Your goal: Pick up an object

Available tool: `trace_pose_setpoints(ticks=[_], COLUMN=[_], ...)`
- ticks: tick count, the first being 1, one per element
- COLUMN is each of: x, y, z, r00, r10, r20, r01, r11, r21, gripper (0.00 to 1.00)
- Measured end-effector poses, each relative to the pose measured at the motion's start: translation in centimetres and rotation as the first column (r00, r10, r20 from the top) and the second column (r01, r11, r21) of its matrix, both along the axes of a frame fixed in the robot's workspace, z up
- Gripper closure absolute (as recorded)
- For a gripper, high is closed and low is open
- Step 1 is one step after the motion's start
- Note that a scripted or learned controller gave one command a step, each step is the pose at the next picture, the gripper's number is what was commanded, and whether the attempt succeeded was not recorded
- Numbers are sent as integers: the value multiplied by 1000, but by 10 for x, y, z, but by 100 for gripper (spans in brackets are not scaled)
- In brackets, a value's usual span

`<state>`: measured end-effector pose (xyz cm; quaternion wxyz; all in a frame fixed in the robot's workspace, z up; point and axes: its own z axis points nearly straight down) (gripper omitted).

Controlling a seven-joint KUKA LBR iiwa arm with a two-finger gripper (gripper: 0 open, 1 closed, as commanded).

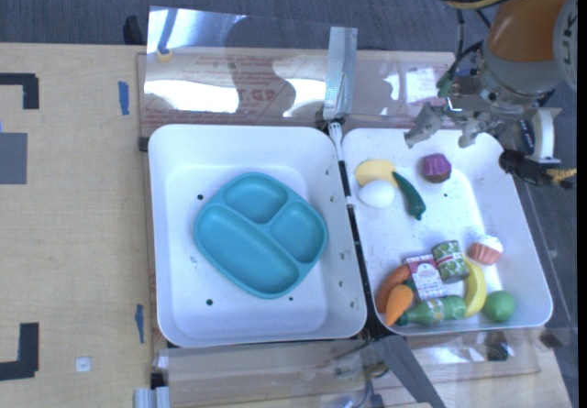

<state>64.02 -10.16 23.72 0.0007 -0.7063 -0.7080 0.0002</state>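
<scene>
Hovering over the far rim of the right bin (537, 241), the fingers (447, 128) hang spread with nothing between them, so no pick has begun. Just below them lies a purple toy (436, 167); a green pepper (410, 194), lemon (372, 171) and white egg (376, 194) sit a little farther off. Descent, closing and lifting all remain.

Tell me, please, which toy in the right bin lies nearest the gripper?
The purple toy, alone near the bin's far edge, just below the gripper. The other toys lie farther away.
</scene>
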Motion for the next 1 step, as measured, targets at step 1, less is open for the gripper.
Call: trace_pose_setpoints(ticks=[1], x=[-24], y=[-3], z=[-139], r00=[1000], r10=[27], r20=[-10], r01=[-27], r11=[1000], r21=[1], gripper=[0])
